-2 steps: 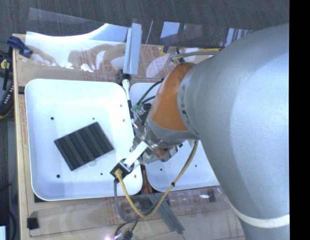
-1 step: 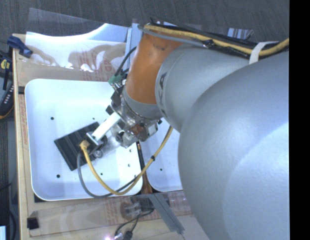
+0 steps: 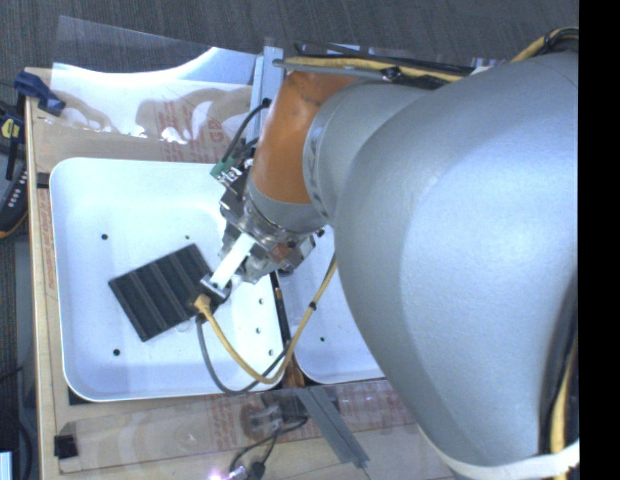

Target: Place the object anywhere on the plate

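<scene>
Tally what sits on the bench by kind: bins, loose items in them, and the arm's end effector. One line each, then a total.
White bins: 2, the left bin and the right bin, which is mostly hidden by the arm.
Dark ribbed rectangular objects: 1, the black ribbed object lying flat in the left bin.
End effectors: 1, the end effector at the ribbed object's right edge.
Total: 4

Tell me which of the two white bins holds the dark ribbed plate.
The left bin: the dark ribbed plate lies flat on its floor, beside the gripper. The right bin sits mostly hidden under the arm.
</scene>
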Controlling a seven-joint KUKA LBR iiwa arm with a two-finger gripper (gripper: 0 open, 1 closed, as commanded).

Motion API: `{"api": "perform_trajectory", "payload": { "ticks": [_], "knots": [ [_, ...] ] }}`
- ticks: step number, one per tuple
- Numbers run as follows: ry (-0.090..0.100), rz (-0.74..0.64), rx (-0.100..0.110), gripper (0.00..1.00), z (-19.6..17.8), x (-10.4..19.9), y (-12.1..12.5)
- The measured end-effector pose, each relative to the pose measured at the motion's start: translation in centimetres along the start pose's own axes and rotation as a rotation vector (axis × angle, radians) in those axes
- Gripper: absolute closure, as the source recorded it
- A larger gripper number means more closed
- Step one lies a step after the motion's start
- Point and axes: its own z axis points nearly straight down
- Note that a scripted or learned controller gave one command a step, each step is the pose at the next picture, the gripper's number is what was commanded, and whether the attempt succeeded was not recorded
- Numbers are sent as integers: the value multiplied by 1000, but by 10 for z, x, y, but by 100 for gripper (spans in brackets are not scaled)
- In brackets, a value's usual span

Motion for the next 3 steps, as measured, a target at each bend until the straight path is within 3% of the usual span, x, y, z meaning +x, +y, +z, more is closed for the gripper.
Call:
{"api": "perform_trajectory", "payload": {
  "ticks": [1,2,3],
  "knots": [
    [2,107,-1,100,21,80,62],
    [7,-53,-4,100,-132,111,34],
    [-1,-30,-1,100,-6,30,-5]
  ]
}}
